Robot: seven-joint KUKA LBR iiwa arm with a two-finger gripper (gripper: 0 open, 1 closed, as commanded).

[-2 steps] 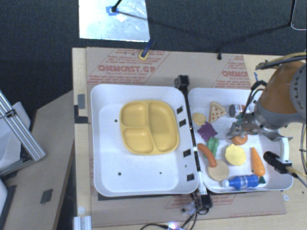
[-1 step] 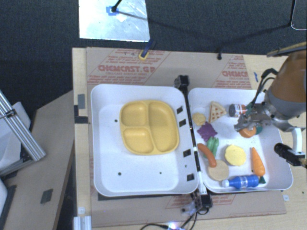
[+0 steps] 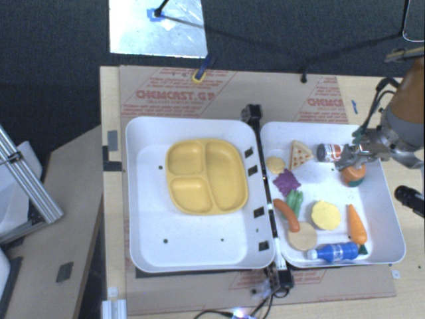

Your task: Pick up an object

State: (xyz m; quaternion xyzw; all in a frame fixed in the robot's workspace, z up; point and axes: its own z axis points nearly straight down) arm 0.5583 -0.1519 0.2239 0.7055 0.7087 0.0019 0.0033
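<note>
My gripper [image 3: 352,159] hangs over the upper right part of the right bin [image 3: 393,226], directly above a small orange fruit [image 3: 355,175] and next to a tin can [image 3: 327,153] lying on its side. Also in this bin are a pizza slice [image 3: 300,155], a purple grape bunch [image 3: 287,181], a green vegetable [image 3: 295,199], a red sausage [image 3: 287,215], a yellow disc [image 3: 326,215], a carrot [image 3: 356,223], a tan disc [image 3: 302,238] and a blue bottle [image 3: 335,251]. Nothing is visibly lifted.
The left bin [image 3: 143,231] holds a yellow divided plate [image 3: 206,176]. A black divider with clips [image 3: 262,185] runs between the bins. The arm's grey and orange wrist [image 3: 406,121] comes in from the right edge. A pale bun [image 3: 275,164] lies near the divider.
</note>
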